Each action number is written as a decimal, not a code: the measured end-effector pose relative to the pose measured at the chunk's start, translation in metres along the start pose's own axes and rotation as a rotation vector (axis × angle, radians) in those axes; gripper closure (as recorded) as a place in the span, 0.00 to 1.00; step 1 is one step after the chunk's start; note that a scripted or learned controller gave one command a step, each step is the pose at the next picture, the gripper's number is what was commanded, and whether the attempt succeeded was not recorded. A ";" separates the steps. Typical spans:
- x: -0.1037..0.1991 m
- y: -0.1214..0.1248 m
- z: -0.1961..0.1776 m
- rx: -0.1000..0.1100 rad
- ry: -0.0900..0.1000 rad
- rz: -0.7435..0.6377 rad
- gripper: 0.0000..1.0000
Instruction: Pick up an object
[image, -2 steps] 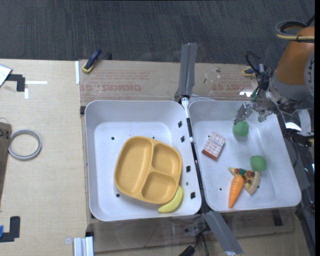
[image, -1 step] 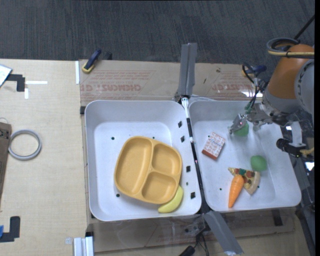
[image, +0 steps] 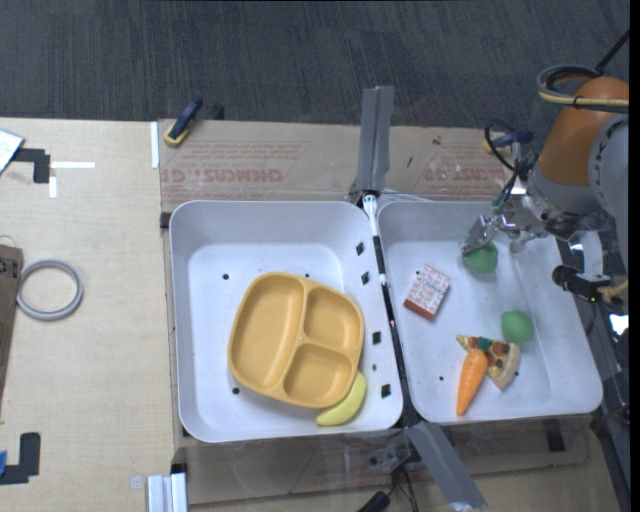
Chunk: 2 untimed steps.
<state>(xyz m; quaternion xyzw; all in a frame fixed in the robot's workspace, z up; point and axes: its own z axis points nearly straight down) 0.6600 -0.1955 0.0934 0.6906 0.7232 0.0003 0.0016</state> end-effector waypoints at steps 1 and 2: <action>0.000 0.001 -0.010 -0.002 -0.002 -0.003 1.00; 0.062 0.003 -0.120 0.002 0.001 0.056 1.00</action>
